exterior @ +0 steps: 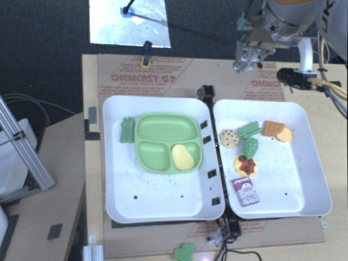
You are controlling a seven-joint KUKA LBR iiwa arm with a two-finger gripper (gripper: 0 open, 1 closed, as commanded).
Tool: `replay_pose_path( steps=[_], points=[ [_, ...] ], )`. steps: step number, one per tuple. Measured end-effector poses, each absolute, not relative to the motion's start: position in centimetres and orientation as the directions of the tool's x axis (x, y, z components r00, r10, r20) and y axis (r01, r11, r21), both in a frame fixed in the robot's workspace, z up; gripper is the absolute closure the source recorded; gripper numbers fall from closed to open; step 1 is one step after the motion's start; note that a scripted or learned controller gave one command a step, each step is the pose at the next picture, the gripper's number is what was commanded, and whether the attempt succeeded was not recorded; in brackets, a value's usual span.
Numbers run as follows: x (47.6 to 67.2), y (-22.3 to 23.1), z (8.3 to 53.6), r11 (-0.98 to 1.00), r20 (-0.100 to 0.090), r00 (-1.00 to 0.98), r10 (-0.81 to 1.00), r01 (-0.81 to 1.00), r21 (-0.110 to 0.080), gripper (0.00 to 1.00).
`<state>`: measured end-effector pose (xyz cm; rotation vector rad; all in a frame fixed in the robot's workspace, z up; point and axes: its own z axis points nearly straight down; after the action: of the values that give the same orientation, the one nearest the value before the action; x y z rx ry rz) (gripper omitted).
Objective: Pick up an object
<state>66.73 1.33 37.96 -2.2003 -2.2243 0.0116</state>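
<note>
Tool (248, 63) high above counter, beyond right shallow white bin (312, 145); finger state indeterminate, nothing held. Advise centred descent over isolated red rectangular packet (246, 191), well clear of walls.

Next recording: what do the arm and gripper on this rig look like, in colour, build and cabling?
The arm is a rounded grey body with an orange band just above the wrist and part of dark lettering on its casing at the frame's right edge. Below hangs a compact silver-grey metal gripper. A white bracket, a black cylindrical fitting and yellow and grey cables sit beside the wrist.
</note>
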Motion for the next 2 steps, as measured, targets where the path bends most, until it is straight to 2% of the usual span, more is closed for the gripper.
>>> replay_pose_path(
  steps=[1,2],
  points=[
    [66.5,5.4,27.1,0.008,0.002,-0.008,1.000,1.000,-0.010,1.00],
    [66.7,12.7,20.1,0.009,0.003,-0.009,1.000,1.000,-0.006,1.00]
  ],
)
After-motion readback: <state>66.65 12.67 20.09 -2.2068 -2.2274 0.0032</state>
